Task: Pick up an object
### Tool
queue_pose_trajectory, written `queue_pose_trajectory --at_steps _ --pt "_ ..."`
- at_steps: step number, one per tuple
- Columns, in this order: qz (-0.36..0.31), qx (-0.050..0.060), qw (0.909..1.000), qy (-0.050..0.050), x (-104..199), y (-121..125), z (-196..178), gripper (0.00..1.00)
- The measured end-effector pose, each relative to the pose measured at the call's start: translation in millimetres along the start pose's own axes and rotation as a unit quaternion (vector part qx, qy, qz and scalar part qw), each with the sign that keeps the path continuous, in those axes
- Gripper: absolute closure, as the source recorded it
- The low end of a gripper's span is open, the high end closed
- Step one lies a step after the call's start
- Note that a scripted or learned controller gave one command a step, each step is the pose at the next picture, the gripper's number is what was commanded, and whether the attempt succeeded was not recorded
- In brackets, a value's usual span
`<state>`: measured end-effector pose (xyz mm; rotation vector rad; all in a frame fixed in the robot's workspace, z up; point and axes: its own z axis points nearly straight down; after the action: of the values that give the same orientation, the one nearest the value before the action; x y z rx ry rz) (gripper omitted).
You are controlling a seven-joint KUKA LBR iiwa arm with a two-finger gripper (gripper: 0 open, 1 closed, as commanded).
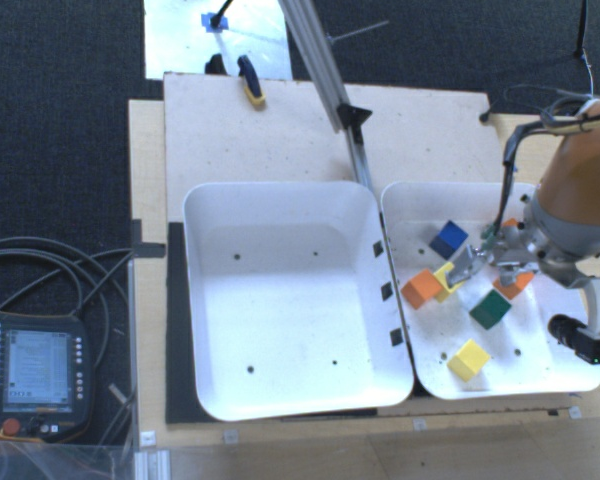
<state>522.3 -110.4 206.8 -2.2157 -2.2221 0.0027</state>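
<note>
Bench: two shallow white bins side by side on a pale board, dark carpet round it.
L bin: larger of the two as seen, bare white floor w/ a few small dark dots.
R bin: touching the L bin along its L wall; held all the blocks.
Arm: grey w/ orange band, came in from the R, hung over the R bin's far-R part.
Gripper: metal fingers pointed L and down, tips just beside the small yellow block and orange block. Whether clenched or released: could not tell; nothing clearly seen between the fingers.
Blue block: far part of R bin, just beyond the gripper, apart from it.
Orange block: L-centre of R bin, near the L wall.
Small yellow block: touching the orange block's R side, partly under the gripper tip.
Green block: mid bin, nearer than the gripper.
Yellow block: near part of R bin, alone.
Second orange block: R of gripper, partly hidden under the wrist.
Pendant: control unit w/ screen, near-L on the floor, cables looped beyond it.
Metal strut: ran from far edge down to the join between the bins.
</note>
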Motion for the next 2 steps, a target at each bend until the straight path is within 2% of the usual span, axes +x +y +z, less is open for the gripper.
queue_pose_trajectory --at_steps 2 --pt "0.0 0.0 1.0 0.0 7 5 97 0.0"
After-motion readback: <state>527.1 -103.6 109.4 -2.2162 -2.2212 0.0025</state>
